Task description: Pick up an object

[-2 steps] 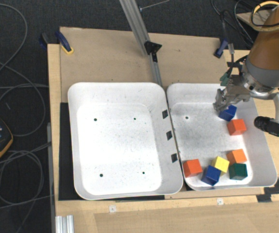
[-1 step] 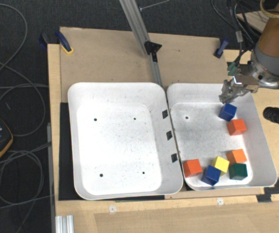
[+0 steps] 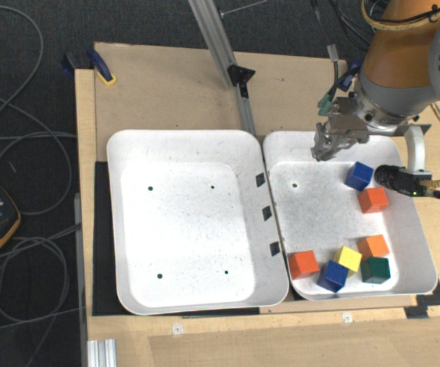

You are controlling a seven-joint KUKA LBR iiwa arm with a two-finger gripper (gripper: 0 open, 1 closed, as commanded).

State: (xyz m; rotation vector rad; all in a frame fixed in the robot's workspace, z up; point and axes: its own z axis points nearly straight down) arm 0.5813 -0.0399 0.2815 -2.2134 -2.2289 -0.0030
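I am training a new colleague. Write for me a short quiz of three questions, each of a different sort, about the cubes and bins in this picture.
1. True or false: all the cubes lie in the right bin.
2. How many orange cubes are there?
3. Which cube lies nearest the end effector? A) the green cube B) the yellow cube C) the upper blue cube

Key
1. True; the left bin holds no cube.
2. Three.
3. C, the upper blue cube. The green cube, the yellow cube and the lower blue cube sit near the front wall.
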